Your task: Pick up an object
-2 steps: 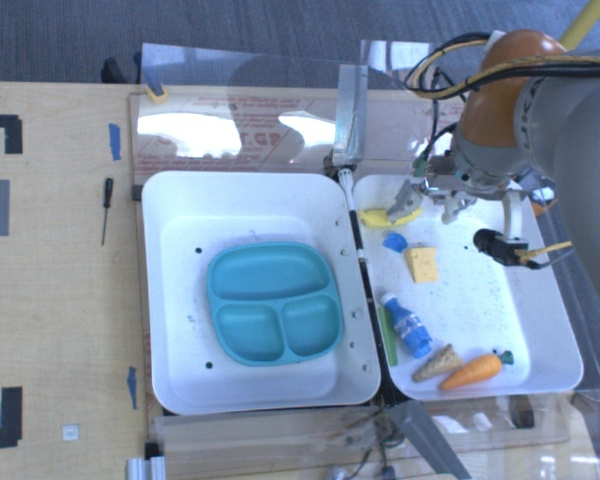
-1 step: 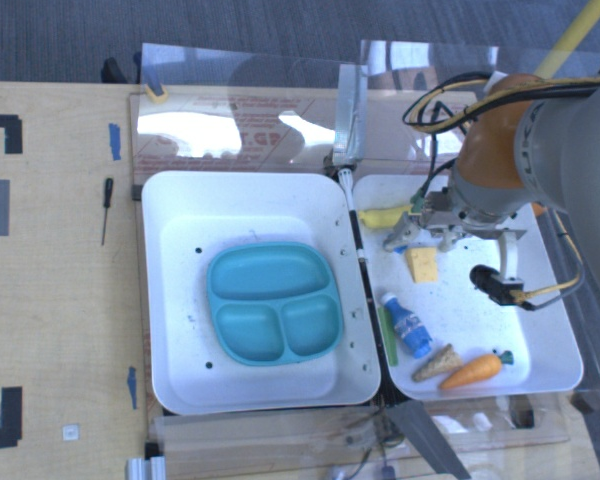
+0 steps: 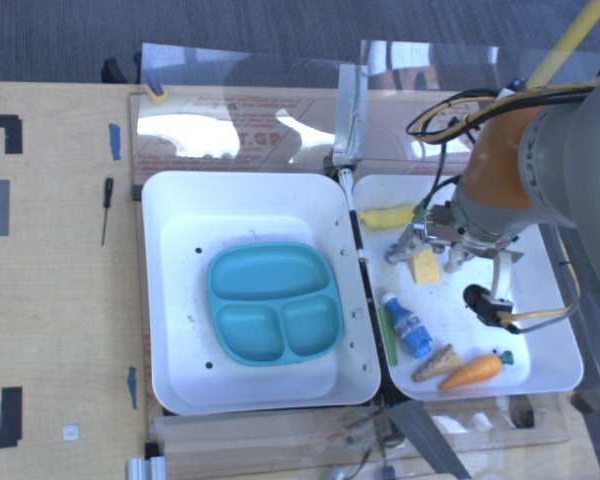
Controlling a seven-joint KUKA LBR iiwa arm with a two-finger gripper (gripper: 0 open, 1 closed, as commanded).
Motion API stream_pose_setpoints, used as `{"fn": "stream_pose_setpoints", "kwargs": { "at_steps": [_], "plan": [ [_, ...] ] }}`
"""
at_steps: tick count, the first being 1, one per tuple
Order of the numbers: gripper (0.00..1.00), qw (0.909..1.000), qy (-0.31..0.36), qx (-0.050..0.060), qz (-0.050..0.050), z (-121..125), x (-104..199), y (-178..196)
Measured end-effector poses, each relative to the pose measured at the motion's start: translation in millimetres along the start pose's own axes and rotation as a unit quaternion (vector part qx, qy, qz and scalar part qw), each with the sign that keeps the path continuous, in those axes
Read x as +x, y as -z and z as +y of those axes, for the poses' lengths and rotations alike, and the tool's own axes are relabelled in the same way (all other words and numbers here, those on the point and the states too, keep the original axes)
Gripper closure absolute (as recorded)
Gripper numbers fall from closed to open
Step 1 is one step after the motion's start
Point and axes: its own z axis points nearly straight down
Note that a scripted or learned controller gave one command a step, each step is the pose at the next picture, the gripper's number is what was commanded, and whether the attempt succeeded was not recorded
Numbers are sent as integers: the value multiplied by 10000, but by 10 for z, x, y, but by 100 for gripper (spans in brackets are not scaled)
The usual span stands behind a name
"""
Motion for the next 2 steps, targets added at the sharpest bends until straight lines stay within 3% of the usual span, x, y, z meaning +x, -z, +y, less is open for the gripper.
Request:
{"fn": "stream_pose_setpoints", "kwargs": {
  "at_steps": [1,2],
  "plan": [
    [0,9984,-561,0,-6,-457,-22,1013],
    [0,9974,-716,-8,-6,1,-41,16]
  ]
}}
